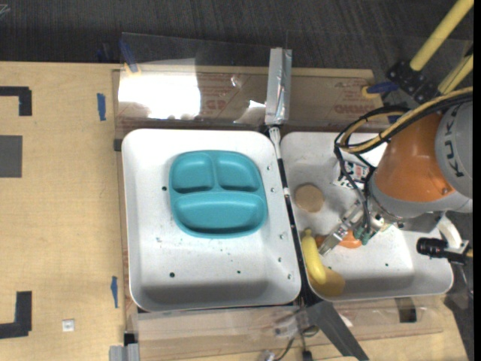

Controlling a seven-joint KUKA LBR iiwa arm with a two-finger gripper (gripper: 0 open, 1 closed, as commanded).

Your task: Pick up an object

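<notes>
Banana [314, 260] lies seemingly just beside gripper [344, 235].

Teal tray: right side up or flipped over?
Right side up: the teal tray shows three hollow compartments facing up, lying flat in the left bin.

The scene is lit brightly and evenly from above. A strong white glare is seen on the clear sheet [161, 89] behind the bins, and print there is washed out. The left bin [150, 262] is shown very white, with soft grey shade along its inner walls. A faint shadow is cast under the arm [421, 164]. Small things are a little blurred. The dark floor [225, 6] is dim and grainy.
</notes>
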